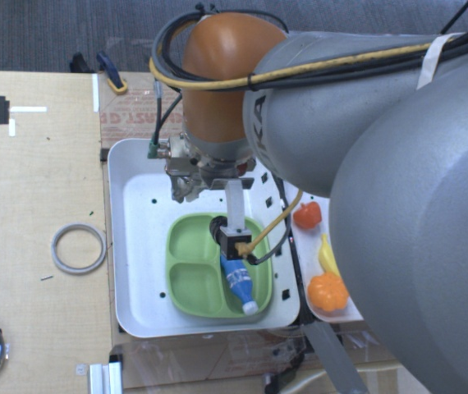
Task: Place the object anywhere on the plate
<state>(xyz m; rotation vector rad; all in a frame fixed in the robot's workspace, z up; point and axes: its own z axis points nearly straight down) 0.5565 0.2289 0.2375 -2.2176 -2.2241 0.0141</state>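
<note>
Camera view: blue bottle (236,284) lies on green plate (186,257), cap pointing lower-right; gripper (188,187) state cannot tell.

Blue bottle (238,283) flat on green plate (186,251)

Glossy plastic plate (186,257), matt wooden bench (37,179)

The grey arm (365,138) reaches in from the right, and its bulk takes up that whole side of the scene, far edge to near edge. Its last link bends to point almost straight down, so we're looking onto the rounded top of the orange band (226,64), with black cables (162,56) looped around its left side. Just below the band sits the metal wrist (209,150). Under that the gripper (191,183) hangs low, mid-scene, set slightly left of the wrist.
</note>
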